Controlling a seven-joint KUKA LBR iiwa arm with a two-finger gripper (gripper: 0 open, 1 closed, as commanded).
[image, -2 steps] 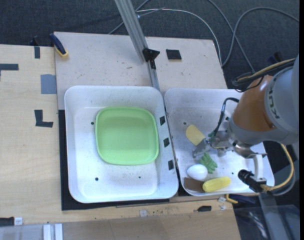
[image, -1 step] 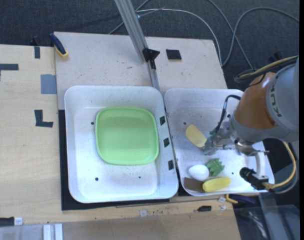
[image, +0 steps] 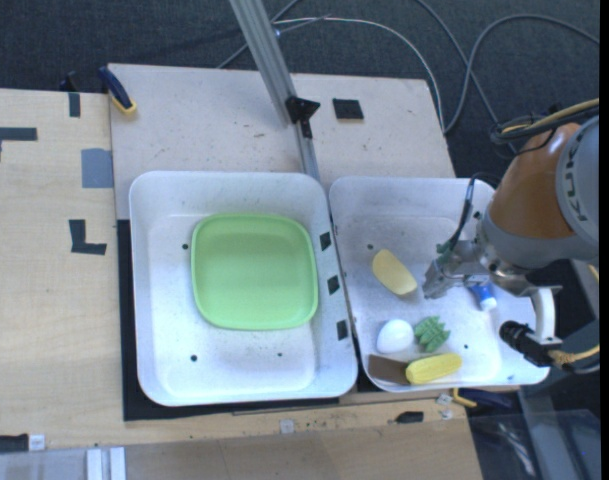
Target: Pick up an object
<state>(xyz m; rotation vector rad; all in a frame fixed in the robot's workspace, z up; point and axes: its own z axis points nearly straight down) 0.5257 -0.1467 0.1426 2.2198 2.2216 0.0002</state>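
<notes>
The right bin [image: 384, 200] holds a pale yellow rounded piece [image: 393, 272], a white egg-shaped object [image: 393, 336], a small green leafy toy [image: 431, 333], a yellow corn-like piece [image: 433, 369] and a brown piece [image: 386, 370] at the front edge. My gripper [image: 440, 278] hangs low in this bin, just right of the pale yellow piece and above the green toy. Nothing shows between its fingers. A small blue and white item [image: 484, 296] lies beside the wrist.
The left bin [image: 154, 268] holds a square green plate [image: 254, 271]. A metal pole [image: 269, 48] slants over the bench behind the bins. Cables [image: 454, 48] run over the dark floor at the back right. The arm [image: 539, 203] covers the right bin's right side.
</notes>
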